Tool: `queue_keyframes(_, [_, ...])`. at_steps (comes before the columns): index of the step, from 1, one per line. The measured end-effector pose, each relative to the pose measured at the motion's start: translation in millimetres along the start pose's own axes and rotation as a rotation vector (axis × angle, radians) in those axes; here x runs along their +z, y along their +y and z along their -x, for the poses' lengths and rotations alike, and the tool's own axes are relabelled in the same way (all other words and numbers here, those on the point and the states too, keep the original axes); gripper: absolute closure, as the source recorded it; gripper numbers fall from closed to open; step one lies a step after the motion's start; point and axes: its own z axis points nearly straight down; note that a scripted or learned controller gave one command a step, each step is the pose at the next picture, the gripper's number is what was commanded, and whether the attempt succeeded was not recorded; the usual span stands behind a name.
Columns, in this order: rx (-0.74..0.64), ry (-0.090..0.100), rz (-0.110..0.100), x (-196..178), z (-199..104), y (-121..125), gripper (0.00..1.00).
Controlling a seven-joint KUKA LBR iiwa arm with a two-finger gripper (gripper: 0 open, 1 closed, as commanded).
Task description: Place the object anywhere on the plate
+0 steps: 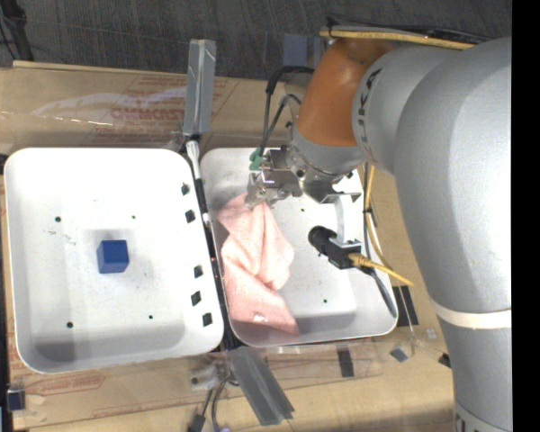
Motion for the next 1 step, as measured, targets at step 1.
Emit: queue_keyframes(1, [-0.009, -0.001, 0.008, -30.9, -1.0, 0.1, 1.00])
